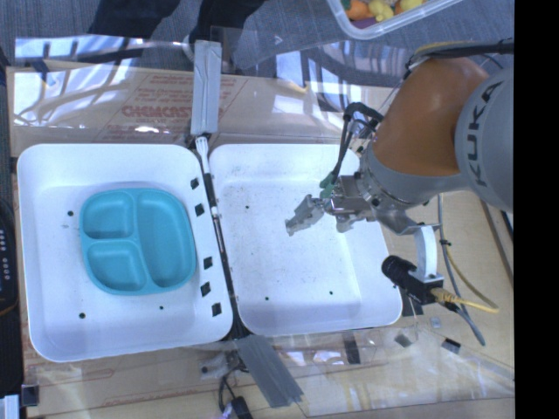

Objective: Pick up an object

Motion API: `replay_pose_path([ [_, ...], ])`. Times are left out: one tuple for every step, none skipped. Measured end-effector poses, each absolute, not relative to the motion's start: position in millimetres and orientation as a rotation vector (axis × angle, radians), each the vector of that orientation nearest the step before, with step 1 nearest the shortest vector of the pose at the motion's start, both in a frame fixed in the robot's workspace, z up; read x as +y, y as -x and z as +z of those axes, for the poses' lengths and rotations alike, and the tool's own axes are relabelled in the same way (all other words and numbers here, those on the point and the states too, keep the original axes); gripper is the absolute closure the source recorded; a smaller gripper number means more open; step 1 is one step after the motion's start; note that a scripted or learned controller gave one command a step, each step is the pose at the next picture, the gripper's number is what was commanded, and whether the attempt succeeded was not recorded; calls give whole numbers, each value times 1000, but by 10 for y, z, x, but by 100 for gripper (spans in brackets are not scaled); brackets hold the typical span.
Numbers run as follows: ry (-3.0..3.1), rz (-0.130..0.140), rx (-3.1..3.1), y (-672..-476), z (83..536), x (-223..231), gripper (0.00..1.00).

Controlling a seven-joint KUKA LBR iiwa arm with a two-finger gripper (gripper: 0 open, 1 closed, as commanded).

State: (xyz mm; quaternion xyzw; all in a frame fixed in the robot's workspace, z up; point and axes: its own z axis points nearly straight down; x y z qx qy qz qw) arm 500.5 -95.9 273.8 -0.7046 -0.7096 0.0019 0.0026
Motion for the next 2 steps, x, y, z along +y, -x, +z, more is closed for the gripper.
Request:
replay_pose_path([
  [2180,11,-2251,-5021,1882,-670,0],
  [2196,5,-2244,-5560,2124,-1365,0],
])
